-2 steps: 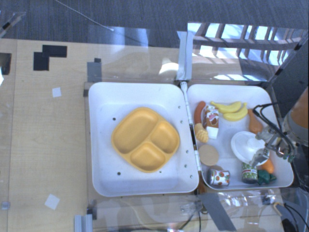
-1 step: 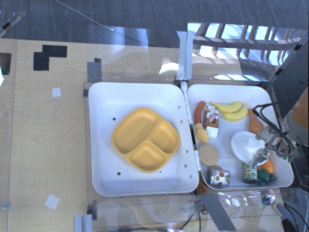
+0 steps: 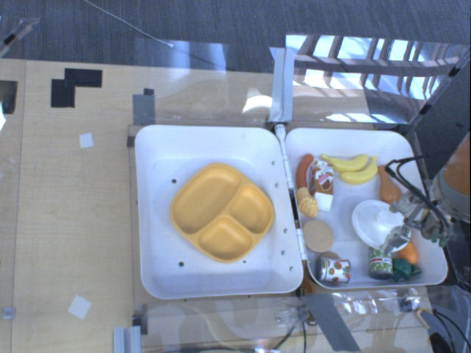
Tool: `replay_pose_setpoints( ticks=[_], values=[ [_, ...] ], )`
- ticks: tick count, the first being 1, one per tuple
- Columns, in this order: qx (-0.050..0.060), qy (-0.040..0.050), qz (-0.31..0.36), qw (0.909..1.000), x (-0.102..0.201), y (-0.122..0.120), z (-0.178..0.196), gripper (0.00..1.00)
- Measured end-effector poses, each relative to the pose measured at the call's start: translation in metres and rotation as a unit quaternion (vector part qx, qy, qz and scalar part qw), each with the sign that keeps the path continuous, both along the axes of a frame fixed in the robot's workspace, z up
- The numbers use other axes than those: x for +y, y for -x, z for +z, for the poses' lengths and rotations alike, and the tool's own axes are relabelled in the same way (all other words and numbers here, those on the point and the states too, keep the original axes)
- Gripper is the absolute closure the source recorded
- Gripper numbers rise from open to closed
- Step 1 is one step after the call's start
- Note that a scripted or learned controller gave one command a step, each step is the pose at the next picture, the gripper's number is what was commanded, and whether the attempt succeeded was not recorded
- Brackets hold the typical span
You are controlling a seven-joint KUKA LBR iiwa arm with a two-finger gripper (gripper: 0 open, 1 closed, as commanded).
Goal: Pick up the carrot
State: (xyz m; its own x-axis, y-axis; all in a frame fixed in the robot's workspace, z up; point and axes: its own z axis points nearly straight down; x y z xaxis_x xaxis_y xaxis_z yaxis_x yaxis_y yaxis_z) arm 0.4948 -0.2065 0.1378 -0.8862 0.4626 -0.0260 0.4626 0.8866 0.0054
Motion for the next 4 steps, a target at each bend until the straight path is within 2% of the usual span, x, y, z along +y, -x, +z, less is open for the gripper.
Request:
replay_pose_setpoints(
  ticks=[1,2,3,4],
  values=[
    [-0.004,-0.0017,-0.125,0.9922,-0.001,-0.002,-0.035,0.0],
    [-0.01,0.0003,-0.122,0.9925,-0.002,-0.006,-0.021,1.0],
    [0.008,-0.0066,-0.186,0.9826,0.077,-0.003,0.024,1.0],
    [0.01,-0.0041,-0.068,0.9976,0.037,0.003,-0.002,1.0]
  ],
)
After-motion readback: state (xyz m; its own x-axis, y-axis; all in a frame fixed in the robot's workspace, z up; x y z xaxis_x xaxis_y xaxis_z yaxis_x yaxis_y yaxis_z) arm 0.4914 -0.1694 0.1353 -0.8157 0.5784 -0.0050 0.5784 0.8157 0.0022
